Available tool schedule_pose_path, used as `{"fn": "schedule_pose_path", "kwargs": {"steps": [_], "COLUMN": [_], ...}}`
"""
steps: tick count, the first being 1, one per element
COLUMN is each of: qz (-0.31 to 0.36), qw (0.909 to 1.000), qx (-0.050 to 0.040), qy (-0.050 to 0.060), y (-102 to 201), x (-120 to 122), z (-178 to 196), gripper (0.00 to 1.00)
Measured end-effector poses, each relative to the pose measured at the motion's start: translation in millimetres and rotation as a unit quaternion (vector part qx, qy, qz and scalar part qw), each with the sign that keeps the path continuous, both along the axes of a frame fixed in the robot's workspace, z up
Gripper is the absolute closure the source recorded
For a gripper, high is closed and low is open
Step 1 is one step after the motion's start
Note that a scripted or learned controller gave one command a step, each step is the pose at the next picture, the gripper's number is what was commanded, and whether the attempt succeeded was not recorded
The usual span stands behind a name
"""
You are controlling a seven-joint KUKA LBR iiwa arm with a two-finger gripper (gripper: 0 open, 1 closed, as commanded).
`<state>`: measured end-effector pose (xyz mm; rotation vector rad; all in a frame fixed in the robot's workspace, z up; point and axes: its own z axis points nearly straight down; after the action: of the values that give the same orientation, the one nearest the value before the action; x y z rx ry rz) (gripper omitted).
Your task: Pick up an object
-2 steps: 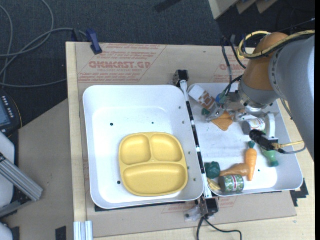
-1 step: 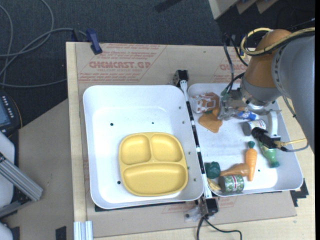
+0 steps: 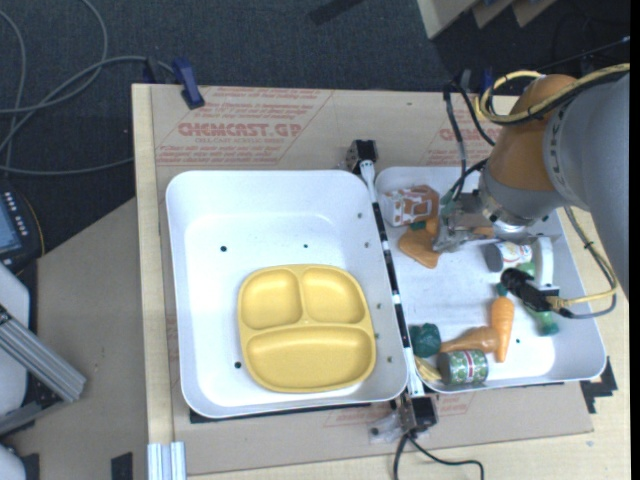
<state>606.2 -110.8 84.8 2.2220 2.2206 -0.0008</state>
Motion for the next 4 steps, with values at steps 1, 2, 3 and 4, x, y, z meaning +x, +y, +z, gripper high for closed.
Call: {"fn": "schedule_pose_path", "kwargs": {"steps": [1,2,3,4], "qz": [0.001,0.004,0.002,0.002], "qw": [1.0000,0.9999,0.9998,0.9998], "qx": [-0.0001,0.0005,0.0003,0.0034], "qy": [0.000,0.016,0.021,0.021], "y": [0,2,3,1], "x": [0,48,52,52], "z": [0,-3,-4,-4], "gripper": [0.00,0.00,0.00,0.00]}}
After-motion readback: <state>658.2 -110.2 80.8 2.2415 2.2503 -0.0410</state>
